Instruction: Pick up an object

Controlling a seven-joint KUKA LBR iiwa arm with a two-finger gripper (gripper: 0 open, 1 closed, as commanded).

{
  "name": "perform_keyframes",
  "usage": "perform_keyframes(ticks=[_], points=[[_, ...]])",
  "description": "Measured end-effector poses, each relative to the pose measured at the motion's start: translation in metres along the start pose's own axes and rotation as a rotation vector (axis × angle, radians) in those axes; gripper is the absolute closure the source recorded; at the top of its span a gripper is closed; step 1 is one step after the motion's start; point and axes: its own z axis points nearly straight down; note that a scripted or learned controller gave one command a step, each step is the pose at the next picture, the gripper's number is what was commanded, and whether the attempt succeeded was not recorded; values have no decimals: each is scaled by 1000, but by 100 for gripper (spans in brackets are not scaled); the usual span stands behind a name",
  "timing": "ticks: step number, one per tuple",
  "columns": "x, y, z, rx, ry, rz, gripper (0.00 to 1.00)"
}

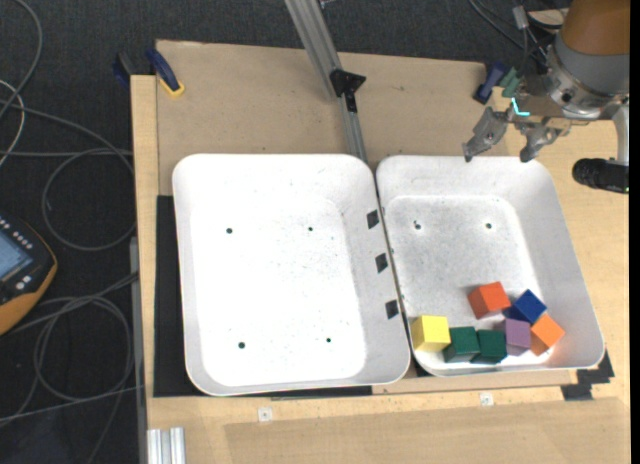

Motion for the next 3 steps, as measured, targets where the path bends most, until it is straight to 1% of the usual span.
perform_keyframes(ticks=[1,2,3], points=[[0,1,-3,-5,-1,-1,0],[5,-8,46,1,-1,1,0],[4,-10,89,1,-1,1,0]])
